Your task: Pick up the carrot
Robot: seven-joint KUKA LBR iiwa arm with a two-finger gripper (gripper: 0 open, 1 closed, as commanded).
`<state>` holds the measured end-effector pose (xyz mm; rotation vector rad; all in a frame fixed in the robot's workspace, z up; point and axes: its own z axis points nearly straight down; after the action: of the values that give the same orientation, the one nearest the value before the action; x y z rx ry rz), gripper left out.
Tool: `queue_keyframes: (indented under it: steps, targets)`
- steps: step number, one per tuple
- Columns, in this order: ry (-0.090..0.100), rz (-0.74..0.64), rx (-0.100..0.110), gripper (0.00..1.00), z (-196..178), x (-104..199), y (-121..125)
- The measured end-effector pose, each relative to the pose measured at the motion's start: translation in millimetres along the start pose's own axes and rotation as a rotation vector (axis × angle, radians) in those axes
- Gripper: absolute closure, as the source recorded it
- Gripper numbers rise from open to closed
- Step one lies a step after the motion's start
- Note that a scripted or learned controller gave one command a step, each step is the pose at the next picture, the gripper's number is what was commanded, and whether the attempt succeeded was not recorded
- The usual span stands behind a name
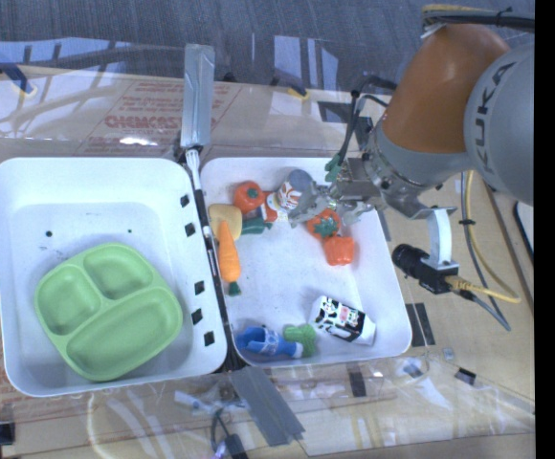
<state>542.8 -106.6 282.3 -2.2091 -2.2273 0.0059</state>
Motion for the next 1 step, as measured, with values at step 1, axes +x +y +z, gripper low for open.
queue_keyframes:
  steps: [1]
  targets:
    - [0.0, 0.233, 0.003, 0.0, 52.3, 87.6, 8.4]
